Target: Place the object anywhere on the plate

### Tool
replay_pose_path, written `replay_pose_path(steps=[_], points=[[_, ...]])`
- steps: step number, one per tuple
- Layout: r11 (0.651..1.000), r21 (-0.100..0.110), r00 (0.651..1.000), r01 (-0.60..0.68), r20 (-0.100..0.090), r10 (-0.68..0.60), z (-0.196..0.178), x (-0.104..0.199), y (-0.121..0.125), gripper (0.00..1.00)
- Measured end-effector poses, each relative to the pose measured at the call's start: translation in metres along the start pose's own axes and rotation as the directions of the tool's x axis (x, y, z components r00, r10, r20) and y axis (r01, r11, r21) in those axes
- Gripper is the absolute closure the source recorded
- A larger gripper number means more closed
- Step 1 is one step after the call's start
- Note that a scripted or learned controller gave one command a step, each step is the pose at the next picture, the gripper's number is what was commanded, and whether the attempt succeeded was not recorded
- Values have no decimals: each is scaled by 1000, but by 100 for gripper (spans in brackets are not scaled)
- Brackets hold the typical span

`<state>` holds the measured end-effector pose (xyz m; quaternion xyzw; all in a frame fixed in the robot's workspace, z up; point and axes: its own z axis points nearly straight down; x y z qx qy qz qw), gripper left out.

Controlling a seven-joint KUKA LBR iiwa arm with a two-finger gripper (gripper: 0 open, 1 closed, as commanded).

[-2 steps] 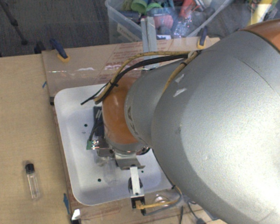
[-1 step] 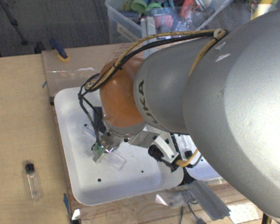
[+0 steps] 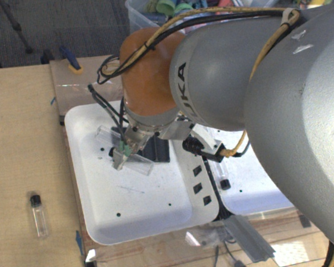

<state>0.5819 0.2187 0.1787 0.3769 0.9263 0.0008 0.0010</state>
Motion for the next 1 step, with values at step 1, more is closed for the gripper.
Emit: replay_pose_path(steps=[1], points=[[827, 8, 827, -563, 0, 563, 50, 35, -68, 100]])
